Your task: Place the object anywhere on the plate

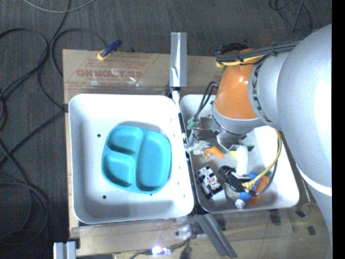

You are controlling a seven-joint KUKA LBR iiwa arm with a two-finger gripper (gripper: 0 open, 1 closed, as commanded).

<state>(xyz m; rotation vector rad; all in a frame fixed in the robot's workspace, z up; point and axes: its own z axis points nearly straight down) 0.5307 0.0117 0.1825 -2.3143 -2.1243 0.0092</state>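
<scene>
A blue plate (138,158) with three compartments lies in the left white bin (86,117), nothing on it. My arm reaches down into the right bin (285,196), its orange band over the bin's back half. The gripper (198,139) hangs low at that bin's left wall, largely hidden under the wrist. Just in front of it lies a small orange object (214,152). A black-and-white object (207,179) rests nearer the front, close to the left wall. A small blue object (240,203) and an orange object (260,185) sit by the front wall.
The wall between the two bins (183,144) runs just left of the gripper. A metal post (178,63) stands behind the bins on the cardboard sheet (108,74), where a yellow-and-blue item (109,49) also lies. Cables trail over the floor to the left.
</scene>
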